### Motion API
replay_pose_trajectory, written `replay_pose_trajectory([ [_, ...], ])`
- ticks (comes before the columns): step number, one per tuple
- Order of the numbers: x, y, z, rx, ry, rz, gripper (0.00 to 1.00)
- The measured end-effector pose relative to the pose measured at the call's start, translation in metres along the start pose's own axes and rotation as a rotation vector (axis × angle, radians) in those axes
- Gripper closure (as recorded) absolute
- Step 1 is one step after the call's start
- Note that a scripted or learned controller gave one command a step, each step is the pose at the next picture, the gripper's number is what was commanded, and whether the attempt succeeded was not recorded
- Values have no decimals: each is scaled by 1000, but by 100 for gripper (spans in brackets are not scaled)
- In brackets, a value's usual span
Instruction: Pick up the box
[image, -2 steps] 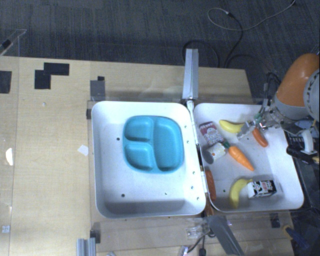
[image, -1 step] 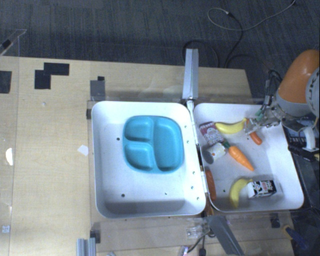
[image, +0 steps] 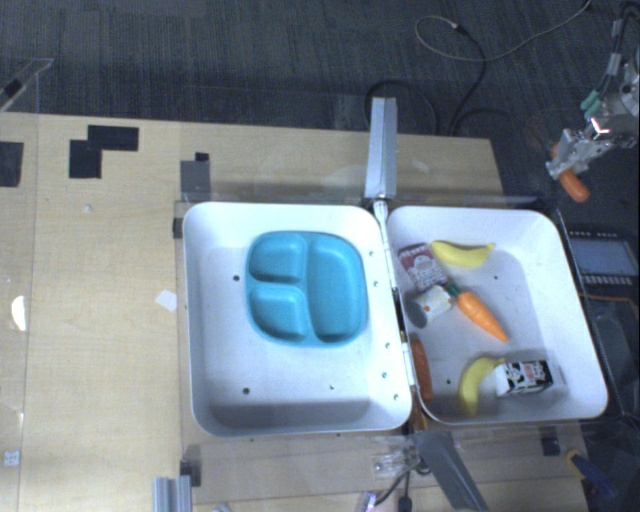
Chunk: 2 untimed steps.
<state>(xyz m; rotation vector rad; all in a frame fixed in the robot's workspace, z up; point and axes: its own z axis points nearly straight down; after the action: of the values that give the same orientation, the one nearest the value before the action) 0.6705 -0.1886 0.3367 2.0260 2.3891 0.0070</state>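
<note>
A small red and white box (image: 421, 266) lies in the right bin (image: 560, 250) near its upper left corner, beside a yellow banana (image: 461, 254). A second, black and white box (image: 526, 376) lies near the bin's lower right, touching another banana (image: 476, 383). My gripper (image: 583, 150) hangs at the far upper right, outside and beyond the right bin, well away from both boxes. A small orange piece (image: 573, 185) shows just below it.
An orange carrot (image: 479, 314), a small white and grey object (image: 431, 302) and a reddish sausage (image: 421, 368) also lie in the right bin. The left bin (image: 210, 320) holds a blue divided plate (image: 306, 286). A metal post (image: 383, 150) stands behind the bins.
</note>
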Motion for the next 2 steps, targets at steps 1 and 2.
replay_pose_trajectory([
  [1, 2, 0, -43, 1, 0, -19, 100],
  [2, -9, -1, -68, 2, 0, -19, 100],
])
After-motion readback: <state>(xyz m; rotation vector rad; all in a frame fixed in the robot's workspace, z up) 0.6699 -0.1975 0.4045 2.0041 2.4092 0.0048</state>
